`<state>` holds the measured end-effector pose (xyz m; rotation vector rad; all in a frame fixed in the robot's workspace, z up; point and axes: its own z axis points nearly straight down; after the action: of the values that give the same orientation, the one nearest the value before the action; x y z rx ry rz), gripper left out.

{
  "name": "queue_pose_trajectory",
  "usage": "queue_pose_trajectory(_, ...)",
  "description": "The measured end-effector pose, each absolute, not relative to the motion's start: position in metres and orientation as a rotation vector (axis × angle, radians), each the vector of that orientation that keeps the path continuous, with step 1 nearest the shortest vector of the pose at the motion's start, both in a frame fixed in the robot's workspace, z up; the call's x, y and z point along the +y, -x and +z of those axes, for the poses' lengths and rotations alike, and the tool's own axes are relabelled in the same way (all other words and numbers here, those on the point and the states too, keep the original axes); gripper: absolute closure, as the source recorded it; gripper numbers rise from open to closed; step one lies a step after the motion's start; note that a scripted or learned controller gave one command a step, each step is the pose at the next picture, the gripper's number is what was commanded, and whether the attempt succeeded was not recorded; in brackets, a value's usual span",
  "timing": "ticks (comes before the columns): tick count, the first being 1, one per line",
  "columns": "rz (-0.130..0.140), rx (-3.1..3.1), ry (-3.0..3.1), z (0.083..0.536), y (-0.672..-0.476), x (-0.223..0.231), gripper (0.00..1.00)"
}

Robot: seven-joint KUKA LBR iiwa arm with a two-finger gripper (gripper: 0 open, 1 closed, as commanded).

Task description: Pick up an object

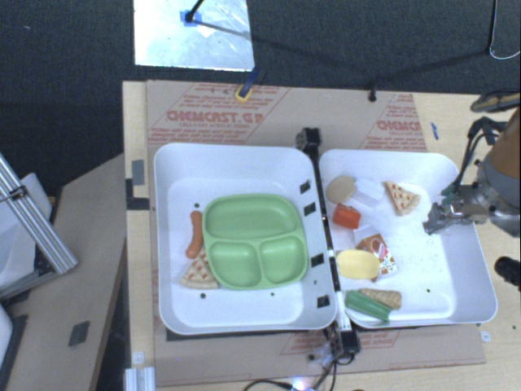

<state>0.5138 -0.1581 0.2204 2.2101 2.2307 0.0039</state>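
Here the gripper (437,219) hangs over the 3 o'clock rim of the right bin (468,287), at the end of the grey arm (501,177) that comes in from 3 o'clock; whether it is released or clenched cannot be told, and nothing shows in its grasp. The things to pick lie toward 9 o'clock of it, apart from it. Nearest is a pizza slice (401,196), near the gripper at about its 10 o'clock. Farther out toward 9 o'clock lie a red block (347,216) and, at that block's 12 o'clock, a tan round piece (341,189). At the gripper's 8 o'clock lie a yellow lemon-like piece (358,264) touching a red-and-white piece (378,252), and farther toward 7 o'clock a green piece (367,305) beside a tan wedge (387,298) at the bin's 6 o'clock edge. The left bin (175,177) bears a green tray (252,241) with three compartments; a sausage (195,233) lies just beside the tray at its 9 o'clock, and a second pizza slice (199,274) lies at its 8 o'clock, touching the tray's corner. Both bins stand on a brown board (277,108) printed in red: at the bins' 12 o'clock the word reads roughly "CHEMCAST GP", and the same mark shows at 1 o'clock, partly hidden by the right bin.
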Motion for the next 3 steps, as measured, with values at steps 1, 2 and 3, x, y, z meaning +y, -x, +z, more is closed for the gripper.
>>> queue_pose_trajectory(1,0.004,2.232,-2.209,0.214,-0.534,-0.102,1.00)
queue_pose_trajectory(2,0.006,2.232,-2.209,0.206,-0.559,-0.053,1.00)
queue_pose_trajectory(3,0.006,2.232,-2.209,0.204,-0.575,-0.002,1.00)
